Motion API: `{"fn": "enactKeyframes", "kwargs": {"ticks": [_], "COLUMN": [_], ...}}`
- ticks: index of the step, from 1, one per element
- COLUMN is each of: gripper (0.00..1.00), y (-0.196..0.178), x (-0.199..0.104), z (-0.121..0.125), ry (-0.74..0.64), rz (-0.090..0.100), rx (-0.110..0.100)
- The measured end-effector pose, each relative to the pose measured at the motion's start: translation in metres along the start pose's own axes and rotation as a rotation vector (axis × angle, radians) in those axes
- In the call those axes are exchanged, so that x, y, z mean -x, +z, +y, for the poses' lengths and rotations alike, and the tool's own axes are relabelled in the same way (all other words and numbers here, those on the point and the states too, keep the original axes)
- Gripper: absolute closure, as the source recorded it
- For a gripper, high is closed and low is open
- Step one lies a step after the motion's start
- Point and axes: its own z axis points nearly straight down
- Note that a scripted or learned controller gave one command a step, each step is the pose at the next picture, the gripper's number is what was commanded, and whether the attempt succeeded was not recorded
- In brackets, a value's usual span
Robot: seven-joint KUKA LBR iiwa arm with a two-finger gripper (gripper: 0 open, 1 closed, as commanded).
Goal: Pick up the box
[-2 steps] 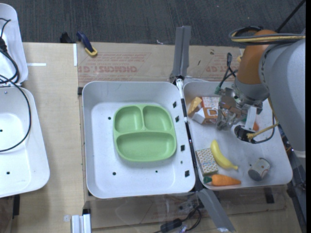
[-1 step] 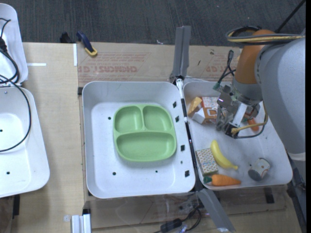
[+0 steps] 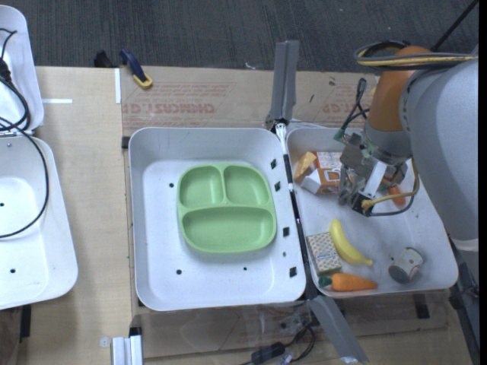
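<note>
Tabletop (image 3: 84,166) w/ cardboard sheet, dark carpet (image 3: 190,14) behind. Gripper (image 3: 356,196) in right bin (image 3: 434,226) just beside box (image 3: 329,172); fingers' state: can't tell. Green plate (image 3: 226,207) in left bin (image 3: 152,226).

One fixed camera looks down at a slant from above the desk (image 3: 84,204), far enough to take in both white bins (image 3: 144,226), the arm (image 3: 449,128) entering from the right.

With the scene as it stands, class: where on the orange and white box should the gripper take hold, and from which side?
The box lies in the right bin, a yellowish item against its left end and the gripper at its right. Probably best to come from above and pinch its two long sides near the middle; those faces look flat and parallel.
</note>
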Motion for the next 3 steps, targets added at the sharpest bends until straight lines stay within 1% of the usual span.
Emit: {"fn": "enactKeyframes", "kwargs": {"ticks": [1,2,3], "gripper": [1.0,0.0,0.0], "y": [-0.0055,-0.0054,-0.0037], "x": [0.0024,0.0118,0.0096], "z": [-0.0029,-0.0041,-0.0003], "ry": [-0.002,0.008,0.146], "rz": [-0.008,-0.022,-0.005], "rx": [-0.01,-0.03,-0.039]}}
